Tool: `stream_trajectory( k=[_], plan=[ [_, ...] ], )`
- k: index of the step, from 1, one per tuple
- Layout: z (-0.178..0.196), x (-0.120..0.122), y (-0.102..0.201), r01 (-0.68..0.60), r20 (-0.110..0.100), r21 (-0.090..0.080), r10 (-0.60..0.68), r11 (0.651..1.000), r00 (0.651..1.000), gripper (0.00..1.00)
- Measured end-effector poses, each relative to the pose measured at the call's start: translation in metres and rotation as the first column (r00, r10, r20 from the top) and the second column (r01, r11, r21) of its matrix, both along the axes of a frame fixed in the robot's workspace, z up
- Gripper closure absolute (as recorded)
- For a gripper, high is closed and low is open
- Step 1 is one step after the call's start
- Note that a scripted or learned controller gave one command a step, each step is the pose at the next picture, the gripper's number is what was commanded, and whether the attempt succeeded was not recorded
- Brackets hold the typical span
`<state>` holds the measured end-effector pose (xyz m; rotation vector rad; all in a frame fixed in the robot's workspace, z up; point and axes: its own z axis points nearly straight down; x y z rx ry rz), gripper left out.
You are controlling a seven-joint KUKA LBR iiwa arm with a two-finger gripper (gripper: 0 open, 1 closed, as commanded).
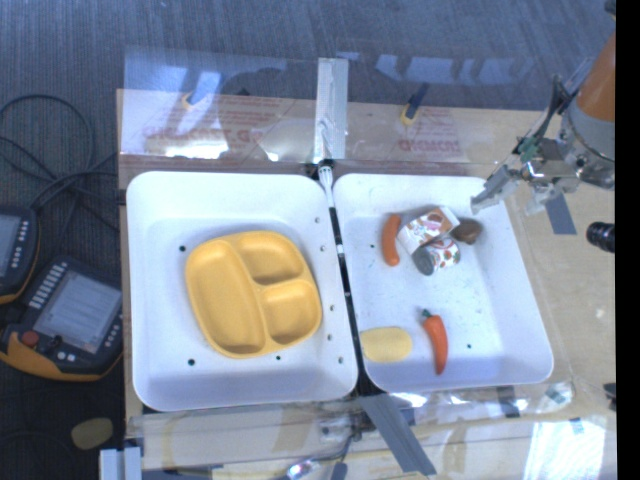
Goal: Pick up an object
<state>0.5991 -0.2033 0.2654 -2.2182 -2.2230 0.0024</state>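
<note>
A small tan lump is seen at the bottom left, on the floor just off the bench corner. Above it, an orange and black control pad is laid on the carpet, and part of a second one is cut off by the left edge. Black cables are looped near them.

The left bin is filled mostly by a yellow tray with three sections. Nothing is seen in the sections. Bare white floor is left all around the tray.

In the right bin, an orange sausage shape is stood next to a white carton with red print. A small can is pressed against the carton from below, and a brown lump is touching its right side. These four are crowded together near the far wall. What the brown lump is cannot be made out. Nearer the front, a pale yellow oval is laid by the left wall, and a carrot is laid well apart from it. Open floor is left between the two groups and along the right wall.

The gripper is seen over the far right corner of the right bin, above the rim. The arm is cut off by the right edge. Nothing is seen held. How far the jaws are opened cannot be told.
</note>
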Motion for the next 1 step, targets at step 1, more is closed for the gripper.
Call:
stream_trajectory(
  k=[1],
  plan=[
    [-0.1215, 0.004, 0.0235, -0.164, 0.0, 0.001, 0.164, 0.986, 0.986, 0.0]
  ],
)
